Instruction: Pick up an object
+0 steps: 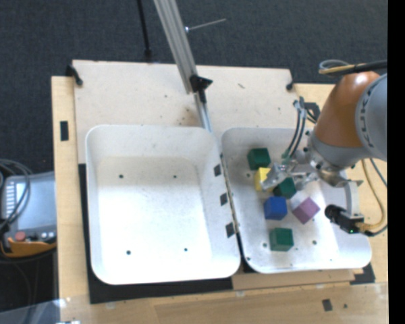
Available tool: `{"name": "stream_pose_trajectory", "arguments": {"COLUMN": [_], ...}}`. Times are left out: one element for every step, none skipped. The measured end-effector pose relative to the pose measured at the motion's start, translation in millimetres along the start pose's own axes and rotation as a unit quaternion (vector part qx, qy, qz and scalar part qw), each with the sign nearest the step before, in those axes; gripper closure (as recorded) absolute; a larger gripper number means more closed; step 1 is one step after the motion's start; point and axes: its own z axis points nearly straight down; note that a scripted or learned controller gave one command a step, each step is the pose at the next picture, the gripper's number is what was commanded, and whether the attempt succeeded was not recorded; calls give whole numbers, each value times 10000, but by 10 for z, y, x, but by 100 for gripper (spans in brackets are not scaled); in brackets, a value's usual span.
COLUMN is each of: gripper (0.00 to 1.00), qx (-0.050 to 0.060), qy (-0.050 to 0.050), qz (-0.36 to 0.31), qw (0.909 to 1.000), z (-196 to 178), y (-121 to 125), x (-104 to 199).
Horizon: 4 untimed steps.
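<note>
A: Arm (347,117) was in from the right, orange band up top, wrist over the right bin (337,252).

B: And the gripper (281,176)?

A: Down low among the blocks, near the bin's upper-middle. Couldn't tell if it was apart or closed, too much metal and cable in the way.

B: What was under it?

A: Yellow block (262,178) right at its left side, touching or nearly so. A dark green block (285,188) just below it, partly covered. Nothing clearly gripped.

B: Other blocks?

A: Green block (259,157) up toward the back, apart from the gripper. Blue block (275,208) below the dark green one, purple block (306,209) just beside the blue, to its right. One more green cube (281,238) toward the front of the bin, on its own.

B: Left bin (108,174)?

A: White, sat side by side w/ the right one on the worktop (135,93). A metal rail (175,36) slanted across the back.
</note>
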Motion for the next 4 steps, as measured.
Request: {"name": "stream_pose_trajectory", "arguments": {"gripper": [0, 100, 100, 100], "qx": [-37, -37, -50, -50], "qy": [6, 7, -3, -3], "qz": [-12, 23, -25, -29], "qw": [10000, 10000, 10000, 10000], "z": [231, 146, -463, -960], "y": [15, 15, -13, -1], "x": [-4, -17, 13, -3]}}
